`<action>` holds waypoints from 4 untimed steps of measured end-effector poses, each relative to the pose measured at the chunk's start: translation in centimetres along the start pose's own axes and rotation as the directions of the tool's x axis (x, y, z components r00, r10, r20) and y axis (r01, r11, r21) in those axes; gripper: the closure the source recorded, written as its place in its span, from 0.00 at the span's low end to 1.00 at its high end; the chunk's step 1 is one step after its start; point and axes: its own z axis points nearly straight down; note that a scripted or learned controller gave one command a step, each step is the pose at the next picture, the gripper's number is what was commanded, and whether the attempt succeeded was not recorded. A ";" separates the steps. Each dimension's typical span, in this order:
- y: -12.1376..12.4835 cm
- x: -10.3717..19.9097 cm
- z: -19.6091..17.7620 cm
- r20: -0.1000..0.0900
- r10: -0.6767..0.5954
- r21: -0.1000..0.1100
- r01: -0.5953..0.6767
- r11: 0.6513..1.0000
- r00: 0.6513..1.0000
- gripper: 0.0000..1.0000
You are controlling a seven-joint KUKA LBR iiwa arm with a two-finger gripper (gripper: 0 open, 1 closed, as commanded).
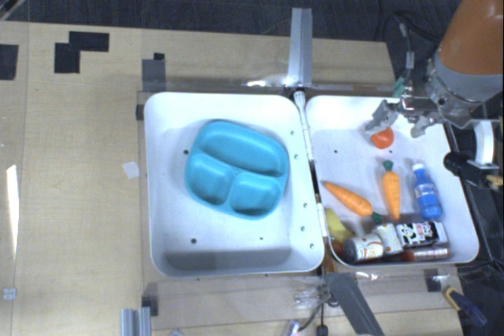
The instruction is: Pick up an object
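Nearest, along the front wall of the right bin (465,252): a small can (364,249), a black-and-white carton (416,232), a dark red tube (425,253), a yellow piece (337,225). One of each. Just behind: two carrots (348,199), one lying slantwise, one upright (390,193), and one blue bottle (426,191). In the left bin (161,185): one blue divided tray (235,168). Farther back in the right bin: one small red tomato (382,138), directly under the gripper (403,120). Gripper spread wide, fingers apart to either side, nothing between them. Tomato seemingly resting on the bin floor. Judged barely begun: closing and lifting left to do.
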 end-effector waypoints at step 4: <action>6.6 -4.2 0.9 0.000 0.377 -0.003 -0.377 0.926 0.926 1.00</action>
